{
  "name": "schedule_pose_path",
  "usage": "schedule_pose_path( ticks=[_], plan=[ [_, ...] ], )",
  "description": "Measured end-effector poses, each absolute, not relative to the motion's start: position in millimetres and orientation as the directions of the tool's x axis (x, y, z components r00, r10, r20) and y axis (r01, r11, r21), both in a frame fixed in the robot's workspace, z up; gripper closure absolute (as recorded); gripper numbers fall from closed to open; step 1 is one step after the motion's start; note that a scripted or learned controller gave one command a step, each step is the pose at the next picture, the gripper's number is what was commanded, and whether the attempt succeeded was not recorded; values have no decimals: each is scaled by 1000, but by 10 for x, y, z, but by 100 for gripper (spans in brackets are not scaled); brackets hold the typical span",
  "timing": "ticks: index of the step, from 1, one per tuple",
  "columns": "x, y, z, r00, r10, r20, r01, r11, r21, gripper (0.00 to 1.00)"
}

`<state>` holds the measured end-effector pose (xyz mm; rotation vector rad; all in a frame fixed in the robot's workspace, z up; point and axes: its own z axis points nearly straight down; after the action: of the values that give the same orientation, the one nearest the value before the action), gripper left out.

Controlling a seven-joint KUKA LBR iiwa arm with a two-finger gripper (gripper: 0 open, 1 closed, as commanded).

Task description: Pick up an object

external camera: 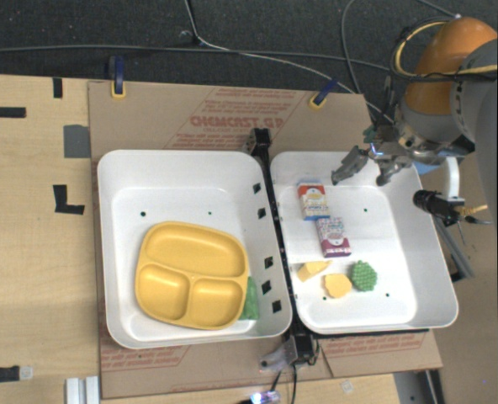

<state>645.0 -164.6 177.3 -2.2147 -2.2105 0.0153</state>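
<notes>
Red-and-white small carton (314,200) lies in the right white bin (400,297), long axis running away from the camera, just left and below the open, empty jaws of the gripper (369,167).

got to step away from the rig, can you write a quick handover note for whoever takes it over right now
Claw: open, holding nothing, above the top edge of the right bin.

Right bin contents: a red and white carton near the top, a purple packet just below it, then a yellow wedge, a yellow round piece and a green bumpy toy towards the front.

Left bin: a yellow divided tray with a green item at its right edge.

Done: nothing picked up yet.
Left: lower onto one object, close and lift. The carton lies closest to the claw.
</notes>
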Motion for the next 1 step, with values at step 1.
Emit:
schedule_pose_path(
  ticks=[1],
  plan=[
    [6484, -1643, 1865, -1, 1000, 0, 1000, 1, -1, 0]
  ],
)
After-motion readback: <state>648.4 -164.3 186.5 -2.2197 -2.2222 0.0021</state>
